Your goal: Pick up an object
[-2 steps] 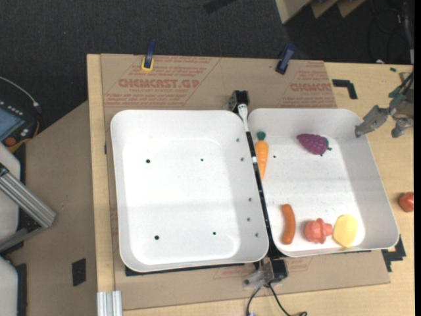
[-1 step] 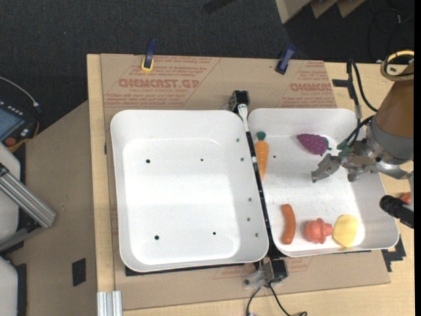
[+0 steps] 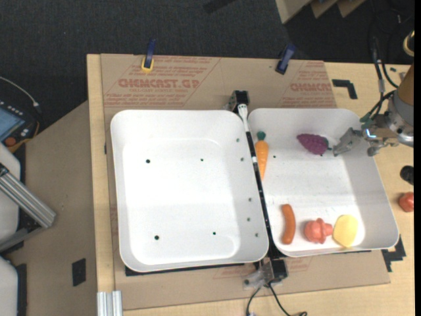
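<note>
While your arm is reaching in from the right edge of the frame, its hand (image 3: 358,141) is hovering at the upper right of the right bin (image 3: 368,183). Its two fingers are standing apart, with nothing between them. Just to the left of one fingertip, the purple grape bunch (image 3: 312,143) is lying on the bin floor, its long axis running from upper left to lower right; you cannot tell whether the finger is touching it. Against the bin's left wall, the carrot (image 3: 262,157) is pointing its tip down the frame, green top uppermost. Along the bin's lower edge you are seeing the sausage (image 3: 288,224) lying upright in the frame, then the red toy (image 3: 317,230) and the lemon (image 3: 346,230) side by side.
</note>
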Motion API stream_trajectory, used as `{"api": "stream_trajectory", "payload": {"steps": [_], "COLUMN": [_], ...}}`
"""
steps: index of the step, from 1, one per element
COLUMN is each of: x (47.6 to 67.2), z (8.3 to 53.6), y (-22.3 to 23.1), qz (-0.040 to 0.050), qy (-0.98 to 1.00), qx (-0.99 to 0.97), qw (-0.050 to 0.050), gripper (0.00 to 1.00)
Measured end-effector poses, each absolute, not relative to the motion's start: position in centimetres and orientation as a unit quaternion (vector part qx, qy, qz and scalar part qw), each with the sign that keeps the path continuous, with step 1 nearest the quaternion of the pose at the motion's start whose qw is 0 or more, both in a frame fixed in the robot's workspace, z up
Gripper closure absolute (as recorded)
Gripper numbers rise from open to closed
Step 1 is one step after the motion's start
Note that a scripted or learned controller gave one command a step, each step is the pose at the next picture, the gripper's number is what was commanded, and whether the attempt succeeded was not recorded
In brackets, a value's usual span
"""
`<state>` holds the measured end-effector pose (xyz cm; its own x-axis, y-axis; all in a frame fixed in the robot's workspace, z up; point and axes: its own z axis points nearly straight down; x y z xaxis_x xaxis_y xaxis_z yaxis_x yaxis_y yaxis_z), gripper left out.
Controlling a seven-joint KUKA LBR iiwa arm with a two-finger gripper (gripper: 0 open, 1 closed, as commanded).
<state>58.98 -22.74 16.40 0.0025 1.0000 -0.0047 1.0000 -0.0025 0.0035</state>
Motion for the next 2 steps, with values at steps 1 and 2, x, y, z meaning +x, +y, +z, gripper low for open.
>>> {"api": "stream_trajectory", "payload": {"steps": [1, 2], "x": [59.87, 59.72], "z": [29.27, 29.48], "y": [-22.47, -22.4], "qz": [0.0034, 0.0007], "qy": [0.708, 0.708], "qx": [0.706, 0.706], "qw": [0.008, 0.004], "gripper": [0.0, 1.0]}}
